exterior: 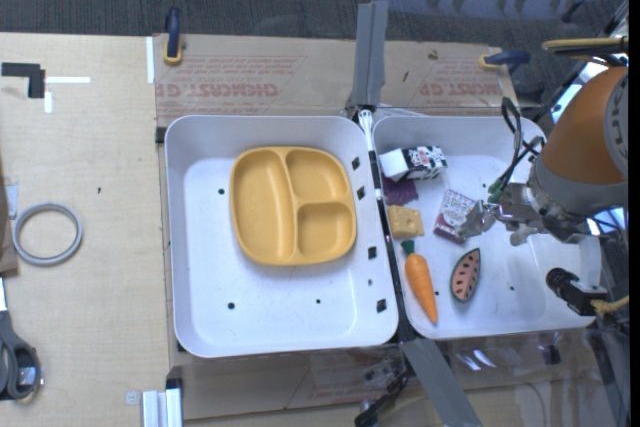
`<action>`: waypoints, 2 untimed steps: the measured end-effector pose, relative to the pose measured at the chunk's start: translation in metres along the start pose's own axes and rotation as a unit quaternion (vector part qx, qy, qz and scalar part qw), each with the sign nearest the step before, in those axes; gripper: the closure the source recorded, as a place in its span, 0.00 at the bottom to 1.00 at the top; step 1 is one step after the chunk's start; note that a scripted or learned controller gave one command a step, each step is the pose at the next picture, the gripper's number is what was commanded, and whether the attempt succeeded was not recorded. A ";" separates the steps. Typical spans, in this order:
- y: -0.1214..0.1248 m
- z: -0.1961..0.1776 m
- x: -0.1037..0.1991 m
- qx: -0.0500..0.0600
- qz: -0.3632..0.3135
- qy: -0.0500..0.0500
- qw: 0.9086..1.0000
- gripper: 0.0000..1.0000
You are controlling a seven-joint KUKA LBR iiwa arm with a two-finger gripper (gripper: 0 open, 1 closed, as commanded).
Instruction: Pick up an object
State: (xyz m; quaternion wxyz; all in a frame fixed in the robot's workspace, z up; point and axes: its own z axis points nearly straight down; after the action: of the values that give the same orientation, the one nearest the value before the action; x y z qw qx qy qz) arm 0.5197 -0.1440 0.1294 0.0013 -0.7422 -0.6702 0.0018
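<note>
Hovering low in right bin [520,310], tool [484,218] beside small pink packet [455,214]; finger spread cannot be judged. Carrot [421,287] and watermelon slice [465,275] lie nearby.

Yellow divided plate [293,205], orange carrot [421,287], white bins [190,245].

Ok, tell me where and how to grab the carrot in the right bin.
Grip the carrot across its thick orange middle, coming straight down from above. It lies flat on the right bin floor, long axis running roughly up-down in the view, so the claw should close across its width. The bin's left wall is close; the watermelon slice sits to its right, apart.
</note>
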 end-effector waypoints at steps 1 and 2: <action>-0.043 0.039 0.011 0.000 0.079 0.001 0.997 0.00; -0.042 0.031 0.010 0.001 0.077 0.001 0.997 1.00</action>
State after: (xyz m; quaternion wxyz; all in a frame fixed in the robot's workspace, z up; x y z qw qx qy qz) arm 0.4784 -0.1293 0.0988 0.0024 -0.7917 -0.6109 0.0023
